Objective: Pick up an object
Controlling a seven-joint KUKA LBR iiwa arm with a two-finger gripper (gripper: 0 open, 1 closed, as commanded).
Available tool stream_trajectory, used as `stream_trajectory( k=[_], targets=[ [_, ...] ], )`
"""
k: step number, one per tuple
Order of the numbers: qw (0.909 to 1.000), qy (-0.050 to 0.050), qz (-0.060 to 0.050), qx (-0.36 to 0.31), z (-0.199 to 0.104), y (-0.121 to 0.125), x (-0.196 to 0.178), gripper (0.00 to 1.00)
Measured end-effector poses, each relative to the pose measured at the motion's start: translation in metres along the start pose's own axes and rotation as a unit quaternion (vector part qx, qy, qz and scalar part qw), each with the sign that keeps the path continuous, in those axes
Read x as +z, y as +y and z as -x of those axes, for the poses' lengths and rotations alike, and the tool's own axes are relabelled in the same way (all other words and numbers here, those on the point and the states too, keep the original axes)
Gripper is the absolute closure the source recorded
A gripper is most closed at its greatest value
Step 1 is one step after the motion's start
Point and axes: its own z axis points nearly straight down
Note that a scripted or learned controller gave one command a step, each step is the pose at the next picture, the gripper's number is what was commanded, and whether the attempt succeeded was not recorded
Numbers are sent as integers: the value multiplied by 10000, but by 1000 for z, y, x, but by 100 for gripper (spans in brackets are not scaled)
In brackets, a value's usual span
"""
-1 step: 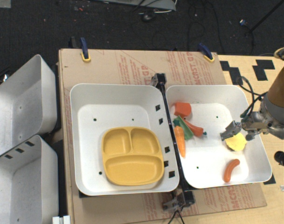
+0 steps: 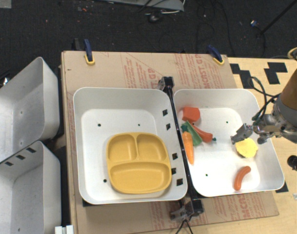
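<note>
The right bin [image 2: 221, 99] holds several toy foods. A yellow round piece [image 2: 247, 149] lies near its right wall. My gripper [image 2: 248, 137] hovers right at this piece's upper edge, open, with one dark finger [image 2: 237, 136] to its left and the other to its right. The piece rests on the bin floor and is not clamped. A red sausage [image 2: 241, 178] lies nearer the front. By the left wall are an orange-red chunk [image 2: 191, 114], a carrot [image 2: 188, 147], a green piece [image 2: 191, 131] and a red pepper [image 2: 203, 133].
The left bin [image 2: 89, 106] contains a yellow divided plate [image 2: 138, 163]. A black divider [image 2: 176, 130] runs between the two bins. The arm [image 2: 289, 106] comes in over the right bin's right wall. Spare white bins [image 2: 21, 106] stand off the bench at left.
</note>
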Motion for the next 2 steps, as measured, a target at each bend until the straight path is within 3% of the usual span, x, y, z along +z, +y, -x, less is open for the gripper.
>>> stream_trajectory(
  k=[2],
  targets=[
    [10000,6,-7,8,5,10,92,0]
  ],
)
